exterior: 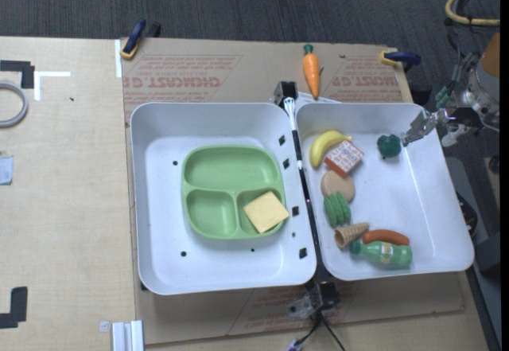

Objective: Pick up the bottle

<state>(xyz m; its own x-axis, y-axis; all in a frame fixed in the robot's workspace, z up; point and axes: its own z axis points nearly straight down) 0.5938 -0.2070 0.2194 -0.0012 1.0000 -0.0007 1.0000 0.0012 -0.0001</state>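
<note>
The bottle [385, 254] is green with an orange cap and a yellow label. It lies on its side near the front edge of the right bin [433, 206], cap pointing left. My gripper [420, 126] hangs over the bin's far right rim, just right of a small green broccoli [389, 146]. It is well behind the bottle and apart from it. Nothing shows in its grasp.
An orange sausage [386, 236] and an ice cream cone [350, 235] touch the bottle. Farther back lie a green vegetable [337, 207], cookie [337, 184], red box [344, 157] and banana [324, 145]. The left bin [159, 246] holds a green divided plate [215, 174] with a yellow slice [265, 211]. A carrot [310, 69] lies on the cardboard.
</note>
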